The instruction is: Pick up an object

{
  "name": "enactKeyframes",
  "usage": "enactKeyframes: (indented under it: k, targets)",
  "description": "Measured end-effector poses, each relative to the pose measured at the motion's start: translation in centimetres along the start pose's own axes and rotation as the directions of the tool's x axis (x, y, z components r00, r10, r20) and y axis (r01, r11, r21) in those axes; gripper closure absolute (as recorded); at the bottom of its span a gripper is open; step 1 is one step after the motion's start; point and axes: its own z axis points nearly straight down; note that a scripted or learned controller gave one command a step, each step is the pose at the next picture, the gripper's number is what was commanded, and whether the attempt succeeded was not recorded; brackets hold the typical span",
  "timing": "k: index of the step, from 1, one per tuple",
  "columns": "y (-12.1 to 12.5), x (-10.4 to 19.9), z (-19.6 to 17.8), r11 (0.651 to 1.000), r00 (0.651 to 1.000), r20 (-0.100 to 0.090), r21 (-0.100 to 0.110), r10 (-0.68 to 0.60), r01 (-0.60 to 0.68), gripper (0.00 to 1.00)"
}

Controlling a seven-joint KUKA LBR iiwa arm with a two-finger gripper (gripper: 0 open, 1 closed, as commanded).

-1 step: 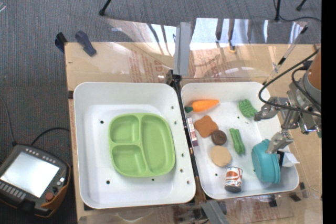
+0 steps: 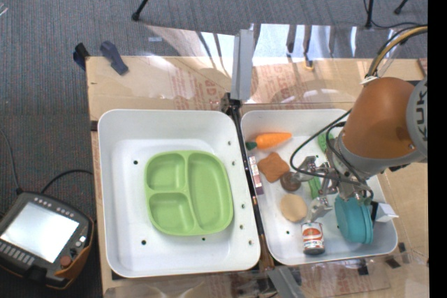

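gripper [image 2: 323, 193] low in the right bin [image 2: 279, 248], finger state unclear.
perhaps centre over the tan round piece [image 2: 294, 207] before closing.

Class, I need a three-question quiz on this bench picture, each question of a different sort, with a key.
1. True or false: the green divided plate lies in the left bin.
2. Which lies nearest the right bin's front edge? A carrot B small can C brown bread piece
3. Fill in: the teal bowl sits just ____ of the can in the camera view.

Key: 1 true; 2 B; 3 right.
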Motion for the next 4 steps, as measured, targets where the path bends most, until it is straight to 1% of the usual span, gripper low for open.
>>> enactKeyframes:
  k: [1, 2, 3, 4]
  targets:
    - [0.8, 2.4, 1.5, 1.000, 0.997, 0.075, 0.012, 0.026, -0.027, 0.00]
    - [3.7, -5.2, 2.5, 0.999, 0.999, 0.019, 0.003, 0.033, -0.033, 0.00]
    - [3.9, -6.3, 2.9, 1.000, 1.000, 0.010, 0.004, 0.022, -0.022, 0.00]
    - [3.9, -7.5, 3.0, 0.992, 0.992, 0.010, 0.003, 0.125, -0.125, 0.00]
